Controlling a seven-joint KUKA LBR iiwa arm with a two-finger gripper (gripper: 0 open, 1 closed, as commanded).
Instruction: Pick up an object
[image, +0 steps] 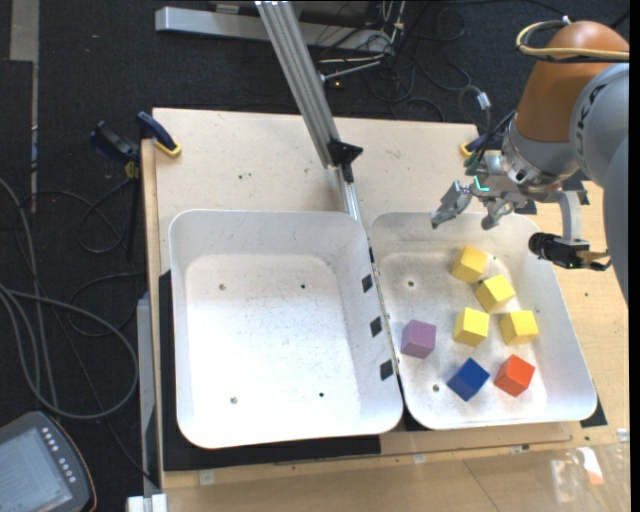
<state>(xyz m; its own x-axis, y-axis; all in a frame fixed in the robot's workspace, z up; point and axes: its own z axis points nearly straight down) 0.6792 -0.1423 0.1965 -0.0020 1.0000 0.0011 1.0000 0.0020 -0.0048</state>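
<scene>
Camera view: gripper (474, 208) seen above right bin's (570, 400) far edge, fingers spread, nothing between them. Seven blocks scattered in that bin; nearest yellow block (469, 265) just below gripper.

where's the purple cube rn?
The purple cube sits in the right bin, near that bin's left wall, apart from the other blocks. Its nearest neighbours are a yellow cube to its right and the blue cube below-right.
</scene>
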